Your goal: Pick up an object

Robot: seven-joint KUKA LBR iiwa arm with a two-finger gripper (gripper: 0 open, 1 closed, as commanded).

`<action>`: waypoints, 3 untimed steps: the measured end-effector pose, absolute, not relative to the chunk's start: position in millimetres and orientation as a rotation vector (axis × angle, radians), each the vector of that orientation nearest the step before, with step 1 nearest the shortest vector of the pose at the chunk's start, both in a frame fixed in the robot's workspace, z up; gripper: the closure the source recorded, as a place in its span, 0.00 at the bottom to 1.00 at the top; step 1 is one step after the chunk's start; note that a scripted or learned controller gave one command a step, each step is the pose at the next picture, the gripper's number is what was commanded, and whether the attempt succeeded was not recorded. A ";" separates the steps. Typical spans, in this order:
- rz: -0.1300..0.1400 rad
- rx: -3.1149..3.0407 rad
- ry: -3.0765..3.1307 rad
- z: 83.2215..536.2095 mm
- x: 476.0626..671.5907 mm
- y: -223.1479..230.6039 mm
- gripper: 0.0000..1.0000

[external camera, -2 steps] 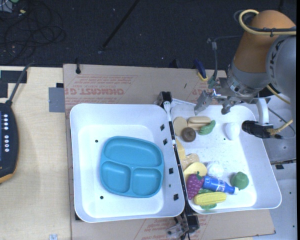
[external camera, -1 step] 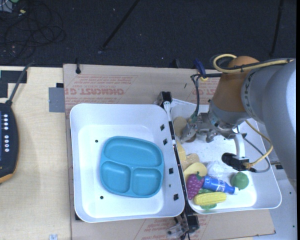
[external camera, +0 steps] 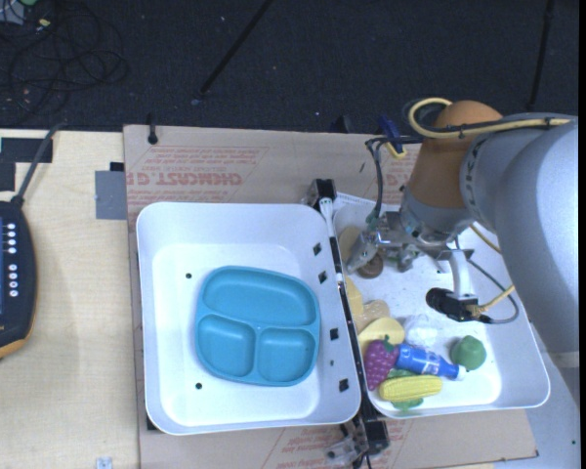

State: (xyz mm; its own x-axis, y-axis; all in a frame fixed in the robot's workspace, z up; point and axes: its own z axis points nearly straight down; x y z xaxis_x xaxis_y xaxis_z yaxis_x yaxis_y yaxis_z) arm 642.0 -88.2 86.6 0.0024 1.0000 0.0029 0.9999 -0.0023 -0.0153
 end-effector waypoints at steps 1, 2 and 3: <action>-0.008 -2.224 -2.227 194.1 646.1 -80.7 0.00; 0.002 -2.222 -2.213 82.8 621.7 -99.4 0.00; 0.014 -2.216 -2.212 86.4 641.9 -87.6 0.00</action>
